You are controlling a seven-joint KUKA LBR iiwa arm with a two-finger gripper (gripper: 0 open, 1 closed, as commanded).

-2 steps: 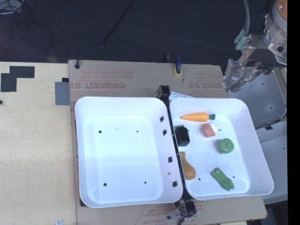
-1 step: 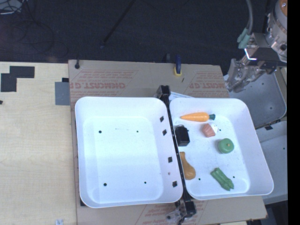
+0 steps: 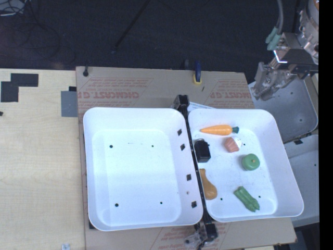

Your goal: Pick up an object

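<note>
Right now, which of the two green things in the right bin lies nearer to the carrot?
The round green piece, below and right of the carrot. The other green thing is long and bumpy and lies farther down, near the bin's front edge.

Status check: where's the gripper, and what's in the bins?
Gripper parked above right bin, nothing between fingers. Carrot, green pepper lie untouched. Path clear.

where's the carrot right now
The carrot lies in the right bin, near its far edge, leafy end pointing right. The pink block sits just below it in the camera view, with the black block toward the divider.
</note>
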